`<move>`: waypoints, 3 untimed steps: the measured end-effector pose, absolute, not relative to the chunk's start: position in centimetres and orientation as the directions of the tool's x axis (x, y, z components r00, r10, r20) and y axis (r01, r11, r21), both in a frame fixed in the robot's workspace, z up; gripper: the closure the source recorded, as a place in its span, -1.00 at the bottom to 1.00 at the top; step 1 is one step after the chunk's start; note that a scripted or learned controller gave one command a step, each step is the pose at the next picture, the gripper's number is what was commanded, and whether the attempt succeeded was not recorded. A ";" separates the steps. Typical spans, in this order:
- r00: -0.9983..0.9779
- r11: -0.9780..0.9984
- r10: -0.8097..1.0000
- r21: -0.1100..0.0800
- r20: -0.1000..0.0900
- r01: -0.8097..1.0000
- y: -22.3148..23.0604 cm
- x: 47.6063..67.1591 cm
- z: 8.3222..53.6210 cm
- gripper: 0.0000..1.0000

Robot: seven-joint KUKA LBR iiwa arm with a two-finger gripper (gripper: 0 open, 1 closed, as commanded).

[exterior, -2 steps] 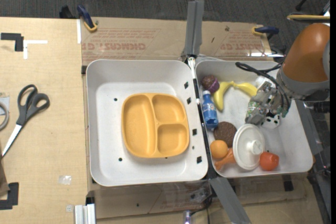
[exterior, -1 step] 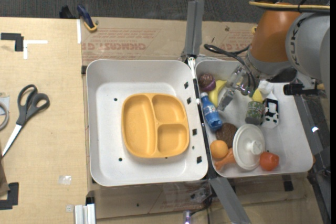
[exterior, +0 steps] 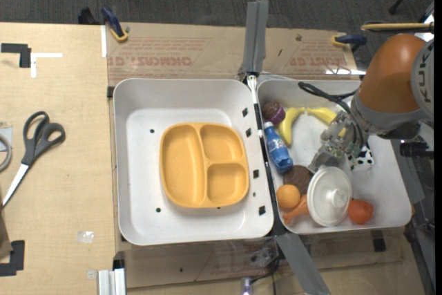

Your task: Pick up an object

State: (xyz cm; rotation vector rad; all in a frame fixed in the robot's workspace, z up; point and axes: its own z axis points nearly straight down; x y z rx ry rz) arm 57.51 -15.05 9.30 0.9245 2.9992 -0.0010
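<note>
I see the arm (exterior: 394,83) reaching in from the right, its claw (exterior: 336,145) low in the right bin (exterior: 394,217), just above the white lidded cup (exterior: 329,197). I cannot tell whether the claw is released or clenched; the mechanism blurs against the clutter, and I see nothing clearly between its fingers.

The pickable things all sit in that right bin: a blue bottle (exterior: 277,147) with a label I cannot read lies by the left wall, a dark purple fruit (exterior: 273,110) above it, a banana (exterior: 307,117) beside that, a brown round item (exterior: 298,176) and an orange (exterior: 289,197) below. A small black-and-white spotted toy (exterior: 362,159) lies right of the claw, and a reddish-orange item (exterior: 360,211) sits beside the cup near the front edge.

The left bin (exterior: 131,169) carries a yellow divided plate (exterior: 205,164) in the middle, with bare white floor all round it.

Behind the bins, cardboard (exterior: 179,55) bears red printing, upside down from here; I cannot read it with confidence. Scissors (exterior: 33,145) lie on the desk (exterior: 62,217) well left of the bins.
</note>
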 end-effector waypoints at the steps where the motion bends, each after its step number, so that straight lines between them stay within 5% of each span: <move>1: -0.691 0.691 0.723 0.002 -0.004 0.723 -11.6 63.3 9.3 -1.00; 2: -0.657 0.657 0.754 0.002 -0.006 0.754 -19.4 64.1 15.8 -1.00; 3: -0.537 0.537 0.844 0.007 -0.001 0.844 -18.2 63.3 9.5 -1.00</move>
